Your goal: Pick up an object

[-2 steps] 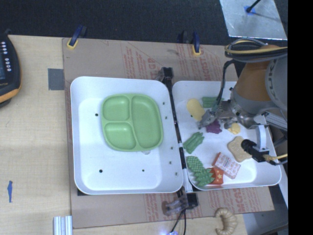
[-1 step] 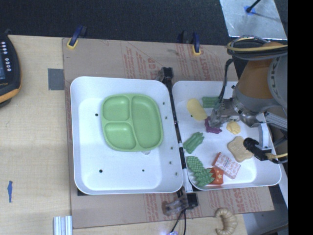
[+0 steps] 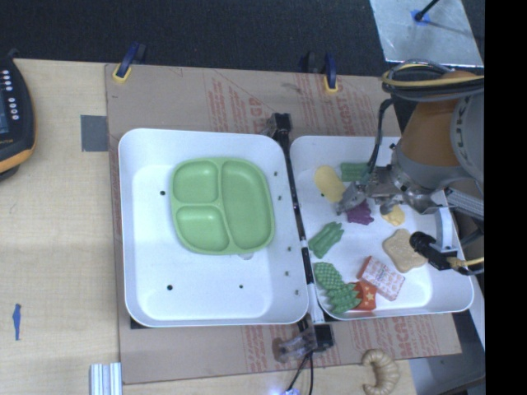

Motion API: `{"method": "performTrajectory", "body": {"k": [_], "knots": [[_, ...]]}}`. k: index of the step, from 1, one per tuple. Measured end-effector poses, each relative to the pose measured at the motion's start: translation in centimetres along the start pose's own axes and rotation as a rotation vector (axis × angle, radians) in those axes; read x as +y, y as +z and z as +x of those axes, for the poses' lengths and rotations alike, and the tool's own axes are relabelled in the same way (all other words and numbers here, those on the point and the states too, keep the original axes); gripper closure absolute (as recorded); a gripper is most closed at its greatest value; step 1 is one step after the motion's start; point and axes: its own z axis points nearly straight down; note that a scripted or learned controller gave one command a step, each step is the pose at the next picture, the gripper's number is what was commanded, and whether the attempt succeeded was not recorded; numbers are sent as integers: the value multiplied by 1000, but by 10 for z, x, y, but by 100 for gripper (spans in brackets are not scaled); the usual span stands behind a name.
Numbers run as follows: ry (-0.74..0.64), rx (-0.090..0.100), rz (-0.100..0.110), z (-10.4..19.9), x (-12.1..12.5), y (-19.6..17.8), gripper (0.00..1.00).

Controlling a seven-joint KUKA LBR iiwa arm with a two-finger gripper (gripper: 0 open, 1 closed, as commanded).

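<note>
The gripper (image 3: 361, 197) hangs low in the right bin (image 3: 461, 303) over a purple toy (image 3: 359, 214) at its six o'clock — likely the pick target (a yellow piece (image 3: 328, 182) sits at nine o'clock) — though I cannot tell whether it grips anything.

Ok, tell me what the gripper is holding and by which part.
Cannot be told: the gripper sits low over the purple toy, but no object visibly sits between its fingers.

The arm (image 3: 432, 138) reaches in from the right; its hand (image 3: 360, 197) points down and left.
</note>
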Motion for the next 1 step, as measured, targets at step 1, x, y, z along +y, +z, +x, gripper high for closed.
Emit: {"method": "performTrajectory", "body": {"k": [1], "knots": [[0, -1, -1, -1, 0, -11, 100]]}}
